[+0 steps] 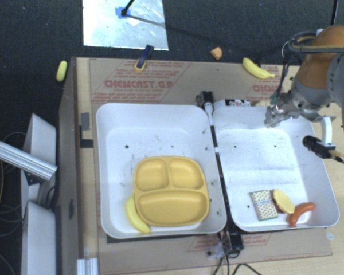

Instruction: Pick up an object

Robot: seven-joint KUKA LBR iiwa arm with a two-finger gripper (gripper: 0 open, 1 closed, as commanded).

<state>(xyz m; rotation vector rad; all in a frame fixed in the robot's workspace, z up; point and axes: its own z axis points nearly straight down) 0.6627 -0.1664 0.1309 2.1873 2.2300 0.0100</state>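
Note:
In the right bin (258, 148), three small things lie near the front right corner: a patterned square packet (264, 204), a pale yellow slice (284, 201) and an orange-red sausage (302, 212). A yellow divided plate (171, 191) fills the front of the left bin (120, 130), with a yellow banana (135, 216) tucked against its front left side. My gripper (273, 117) hangs over the far edge of the right bin, well apart from all of these, and nothing shows in it.
Behind the bins, a second banana (257, 69) lies on the cardboard board. A small orange piece (217, 52) and a yellow piece (61, 70) lie beyond the board. A foil sheet (125, 16) lies further back.

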